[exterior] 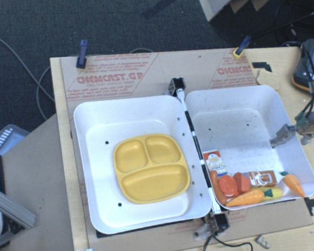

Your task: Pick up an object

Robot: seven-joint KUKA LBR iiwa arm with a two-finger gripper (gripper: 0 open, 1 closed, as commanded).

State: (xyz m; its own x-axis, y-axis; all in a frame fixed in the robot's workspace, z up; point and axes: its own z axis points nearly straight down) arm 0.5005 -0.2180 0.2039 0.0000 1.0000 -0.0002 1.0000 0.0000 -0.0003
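Jaws, state unclear, hover at the right white plastic bin's edge; approach step, next descend toward the orange toy carrot.

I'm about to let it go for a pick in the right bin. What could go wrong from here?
1. The toy food is packed tight along the near wall of the right bin: the tomato, the large carrot and the small carton touch, so the fingers may wedge or grab two.
2. The small carrot lies against the right rim, leaving little room.
3. The gripper sits at that rim and may clip it.
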